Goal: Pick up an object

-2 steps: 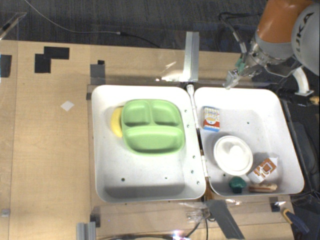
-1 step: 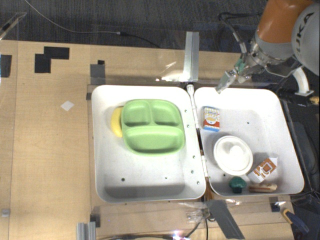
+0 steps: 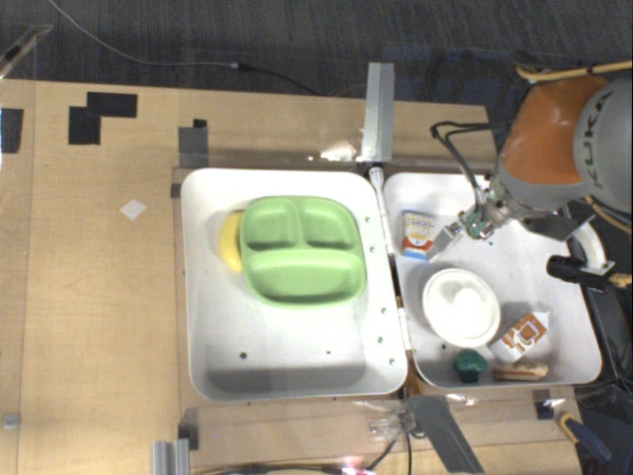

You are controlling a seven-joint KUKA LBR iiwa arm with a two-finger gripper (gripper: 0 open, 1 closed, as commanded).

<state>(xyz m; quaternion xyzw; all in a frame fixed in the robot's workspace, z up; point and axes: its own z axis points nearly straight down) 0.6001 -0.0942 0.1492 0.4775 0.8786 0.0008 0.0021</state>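
low in the right bin [image 3: 584, 359], toward the lower right of the frame, lie a green ball [image 3: 471, 365], a brown stick [image 3: 518, 372], a small packet [image 3: 523, 333] and a white bowl [image 3: 461, 305]. higher, a small carton [image 3: 418, 234] lies near the end effector [image 3: 482, 222]; if it is clenched or released, i cannot tell. a descent could push the carton to the wall and grasp nothing.

The arm [image 3: 579, 151] is bulky and rounded; a broad orange band wraps it above the wrist, beside a smooth grey shell bearing part of the dark lettering "KU"; thin black cables [image 3: 457, 144] loop out from it; the small end piece [image 3: 482, 221] is metallic, with a touch of green.
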